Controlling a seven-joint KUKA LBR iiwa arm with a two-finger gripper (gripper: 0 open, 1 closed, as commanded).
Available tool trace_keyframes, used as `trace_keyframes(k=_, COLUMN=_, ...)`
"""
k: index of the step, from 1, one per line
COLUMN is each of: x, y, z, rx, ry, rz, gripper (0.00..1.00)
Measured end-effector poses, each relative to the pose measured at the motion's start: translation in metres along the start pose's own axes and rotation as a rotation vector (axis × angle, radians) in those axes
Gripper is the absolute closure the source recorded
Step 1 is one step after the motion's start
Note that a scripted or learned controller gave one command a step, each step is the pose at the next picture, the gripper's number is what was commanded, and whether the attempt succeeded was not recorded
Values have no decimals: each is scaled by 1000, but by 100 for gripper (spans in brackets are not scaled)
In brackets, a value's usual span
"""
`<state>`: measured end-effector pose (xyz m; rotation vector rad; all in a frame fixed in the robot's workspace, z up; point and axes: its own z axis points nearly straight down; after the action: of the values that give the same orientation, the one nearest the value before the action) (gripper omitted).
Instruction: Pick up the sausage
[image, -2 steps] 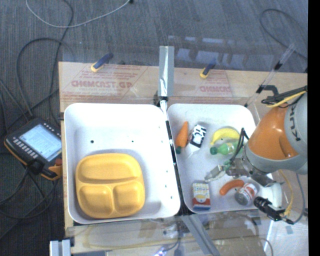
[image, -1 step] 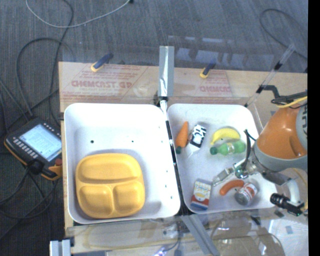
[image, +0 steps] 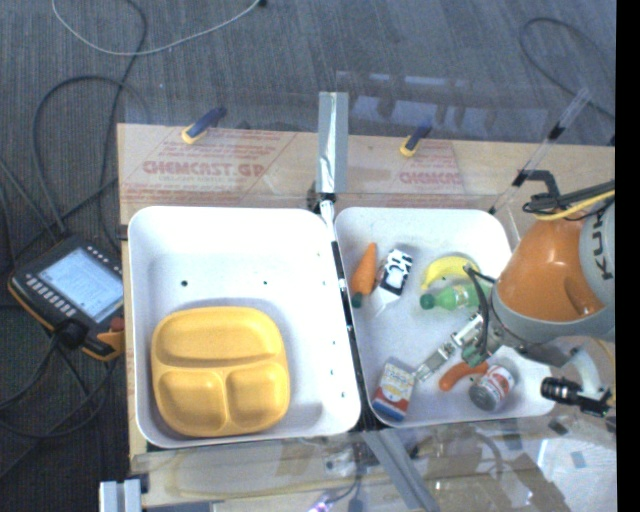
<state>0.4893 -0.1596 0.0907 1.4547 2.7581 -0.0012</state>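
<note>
The sausage (image: 461, 376) is a short orange-red piece lying on the floor of the right bin (image: 500, 232), near its front right corner. It rests between a small carton (image: 395, 390) and a silver can (image: 492, 388). My gripper (image: 450, 349) hangs low over the bin, just above and to the left of the sausage, at the end of the grey and orange arm (image: 553, 278). Its metal tip points down-left toward the carton. I see nothing held in it.
Farther back in the right bin lie a carrot (image: 363, 268), a black-and-white object (image: 397, 270), a banana (image: 450, 268) and a green bottle (image: 449, 298). The left bin (image: 200, 230) holds a yellow divided tray (image: 220, 370).
</note>
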Motion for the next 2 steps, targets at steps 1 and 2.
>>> trace_keyframes(k=1, x=2, y=2, z=-8, rx=-2, ry=5, rz=-2, gripper=100)
trace_keyframes(k=2, x=1, y=2, z=-8, rx=-2, ry=5, rz=-2, gripper=0)
